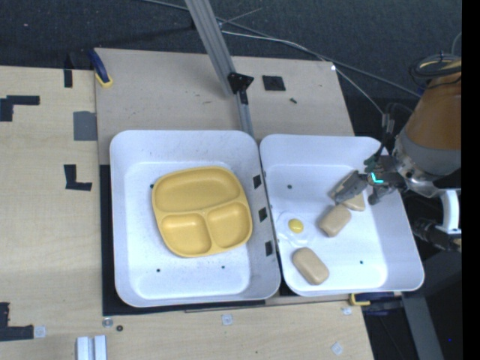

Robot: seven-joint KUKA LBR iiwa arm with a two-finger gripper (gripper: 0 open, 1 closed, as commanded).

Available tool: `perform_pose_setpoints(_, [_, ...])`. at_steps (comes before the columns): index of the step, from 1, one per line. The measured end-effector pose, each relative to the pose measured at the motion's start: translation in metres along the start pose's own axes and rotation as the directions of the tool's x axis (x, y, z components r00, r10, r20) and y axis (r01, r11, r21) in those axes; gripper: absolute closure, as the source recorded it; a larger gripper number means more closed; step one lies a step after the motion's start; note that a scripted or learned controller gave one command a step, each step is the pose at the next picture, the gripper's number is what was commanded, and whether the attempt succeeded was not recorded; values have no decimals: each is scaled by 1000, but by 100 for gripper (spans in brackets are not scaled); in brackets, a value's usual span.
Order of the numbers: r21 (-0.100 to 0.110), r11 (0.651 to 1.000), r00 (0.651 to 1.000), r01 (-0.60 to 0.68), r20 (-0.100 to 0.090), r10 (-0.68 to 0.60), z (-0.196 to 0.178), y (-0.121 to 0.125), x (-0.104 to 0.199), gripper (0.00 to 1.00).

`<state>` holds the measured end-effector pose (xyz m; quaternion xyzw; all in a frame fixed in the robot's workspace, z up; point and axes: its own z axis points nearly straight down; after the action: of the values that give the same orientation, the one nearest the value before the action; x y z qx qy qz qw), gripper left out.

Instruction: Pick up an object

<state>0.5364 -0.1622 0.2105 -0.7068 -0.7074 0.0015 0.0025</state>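
Leftward bin (127,223) yellow tray (201,210), right bin (390,268) buns (309,265)

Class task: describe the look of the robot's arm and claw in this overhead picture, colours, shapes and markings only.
The arm is thick and rounded, with an orange band above a grey wrist. The claw is dark grey metal with slim fingers, and a small teal light glows at its base. A white fitting sits below the wrist.

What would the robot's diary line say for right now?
pincer: low in right bin | nearest: tan block | grasp: none seen | yellow tray: left bin
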Motion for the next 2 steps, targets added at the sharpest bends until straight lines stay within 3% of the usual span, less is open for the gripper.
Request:
perform_pose_setpoints(1, [-4, 1000, 1000, 1, 1, -1, -2, 1, 0, 0])
perform_pose_setpoints(2, [0, 1000, 1000, 0, 1, 0, 60, -6, 3, 0])
